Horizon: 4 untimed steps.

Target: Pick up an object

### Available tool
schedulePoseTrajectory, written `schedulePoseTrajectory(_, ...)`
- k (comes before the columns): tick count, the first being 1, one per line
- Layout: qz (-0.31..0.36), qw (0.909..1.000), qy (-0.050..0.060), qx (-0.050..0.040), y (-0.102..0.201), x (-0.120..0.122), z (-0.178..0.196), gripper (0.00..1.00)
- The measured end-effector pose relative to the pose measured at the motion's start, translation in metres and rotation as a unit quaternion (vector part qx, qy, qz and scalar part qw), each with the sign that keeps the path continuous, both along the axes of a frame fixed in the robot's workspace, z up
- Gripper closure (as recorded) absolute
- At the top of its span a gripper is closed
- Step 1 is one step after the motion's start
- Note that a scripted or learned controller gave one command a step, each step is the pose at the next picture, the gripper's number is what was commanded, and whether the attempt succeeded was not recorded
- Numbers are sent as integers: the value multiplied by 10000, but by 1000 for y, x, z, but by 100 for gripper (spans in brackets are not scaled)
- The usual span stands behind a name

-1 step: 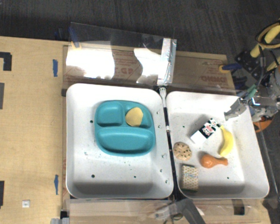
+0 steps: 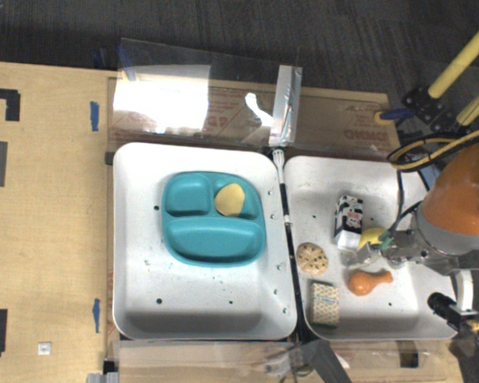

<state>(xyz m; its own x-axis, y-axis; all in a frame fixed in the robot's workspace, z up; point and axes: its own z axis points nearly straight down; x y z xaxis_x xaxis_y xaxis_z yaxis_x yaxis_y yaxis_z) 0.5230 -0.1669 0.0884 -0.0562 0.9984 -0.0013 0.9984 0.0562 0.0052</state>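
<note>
Camera view: wooden bench (image 2: 34, 239), dark carpet (image 2: 234, 16) behind.

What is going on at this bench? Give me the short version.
A grey arm with an orange band reaches in from the right over the right white bin. Its end effector sits low among a small black-and-white carton, a yellow piece, an orange drumstick-shaped toy, a round speckled cookie and a patterned packet. Nothing is visibly lifted. The left white bin holds a teal divided plate with a yellow oval piece in one compartment.
</note>
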Motion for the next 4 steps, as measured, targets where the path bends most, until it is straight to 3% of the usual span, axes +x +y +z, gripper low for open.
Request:
schedulePoseTrajectory(1,-78,10000,-18,-7,-10,54,75,0)
schedulePoseTrajectory(2,-359,9994,-1,1,-17,26,-1,0)
schedulePoseTrajectory(3,-1472,9891,16,4,-29,13,21,0)
schedulePoseTrajectory(4,-1800,9837,18,17,7,53,39,0)
